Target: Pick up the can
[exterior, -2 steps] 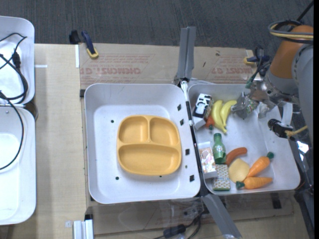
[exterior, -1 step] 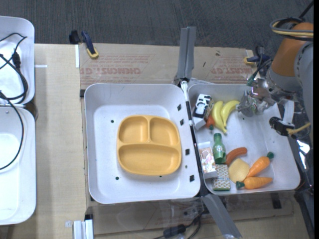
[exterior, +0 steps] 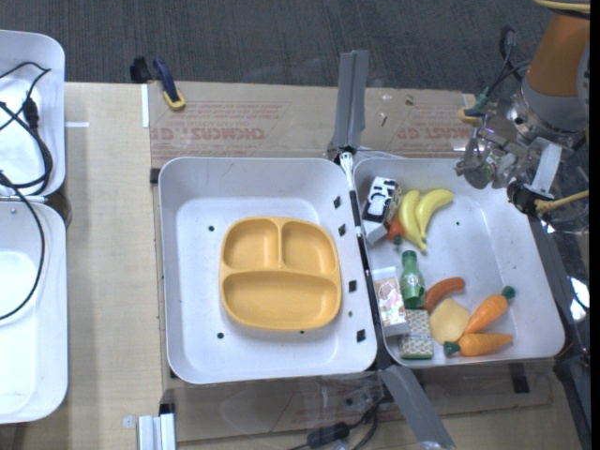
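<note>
The can (exterior: 380, 198) is a small black-and-white cylinder lying on its side in the far-left corner of the right bin (exterior: 525, 251). It rests against the bin's left wall, next to the bananas (exterior: 418, 212). My gripper (exterior: 480, 165) hangs over the far-right part of that bin, well to the right of the can and above the bin floor. Nothing shows in its grasp.
The right bin also holds a green bottle (exterior: 411, 279), a sausage (exterior: 443, 291), two carrots (exterior: 484, 326), a pale yellow piece (exterior: 449, 321) and small packets (exterior: 392, 300) along its left wall. A yellow divided plate (exterior: 280, 273) lies in the left bin (exterior: 187, 251). Cables hang around the wrist.
</note>
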